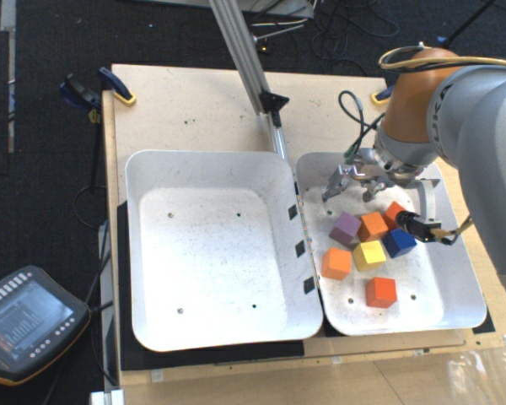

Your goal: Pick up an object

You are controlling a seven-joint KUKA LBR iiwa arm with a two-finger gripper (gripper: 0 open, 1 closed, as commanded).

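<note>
Plainly, arm: the arm (455, 99) reaches in from the right and hangs over the back of the right bin (455, 310).
Gripper: the gripper (354, 184) sits above the bin's back wall, just behind the blocks; whether its jaws are released or clenched cannot be told, and no block is seen in them.
Blocks: the purple block (347, 227), the orange block (374, 224), the yellow block (370, 254) and the blue block (400, 242) crowd together mid-bin; a second orange block (336, 263) lies near them by the left wall, and a red-orange block (381, 293) stands a little apart at the front.
Left bin: the left bin (152, 184) lies beside it, its wall touching.
Risk, crowding: a descent into the cluster would likely land on a neighbour or shove blocks aside instead of closing around one.
Risk, wall: a block beside the wall leaves little room on that side.
Safer pick: probably the red-orange block, since it stands freest.
</note>
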